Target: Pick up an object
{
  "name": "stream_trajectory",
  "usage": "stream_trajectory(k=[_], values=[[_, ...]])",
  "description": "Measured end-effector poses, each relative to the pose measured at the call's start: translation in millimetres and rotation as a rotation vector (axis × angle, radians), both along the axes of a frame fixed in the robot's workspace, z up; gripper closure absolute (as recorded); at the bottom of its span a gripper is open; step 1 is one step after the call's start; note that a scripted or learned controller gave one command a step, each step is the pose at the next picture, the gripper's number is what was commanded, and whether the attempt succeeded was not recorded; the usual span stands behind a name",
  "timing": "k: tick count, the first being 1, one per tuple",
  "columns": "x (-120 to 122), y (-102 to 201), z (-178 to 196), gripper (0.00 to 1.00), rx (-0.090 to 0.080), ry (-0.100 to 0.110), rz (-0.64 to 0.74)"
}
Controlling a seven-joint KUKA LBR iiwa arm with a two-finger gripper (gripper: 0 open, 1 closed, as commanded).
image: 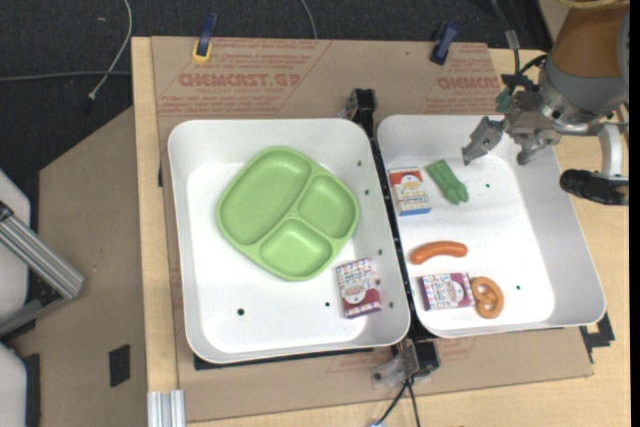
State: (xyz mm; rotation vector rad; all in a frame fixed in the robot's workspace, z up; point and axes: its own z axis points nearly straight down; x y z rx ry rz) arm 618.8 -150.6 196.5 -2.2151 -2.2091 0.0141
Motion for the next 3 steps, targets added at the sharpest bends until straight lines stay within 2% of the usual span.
stream_trajectory(k=[1, 3], values=[[3.2, 0.3, 8.9, 0.00, -0.002, -0.015, 0.003], [1.3, 4.2, -75.1, 0.00, -0.001, -0.010, 0.003]])
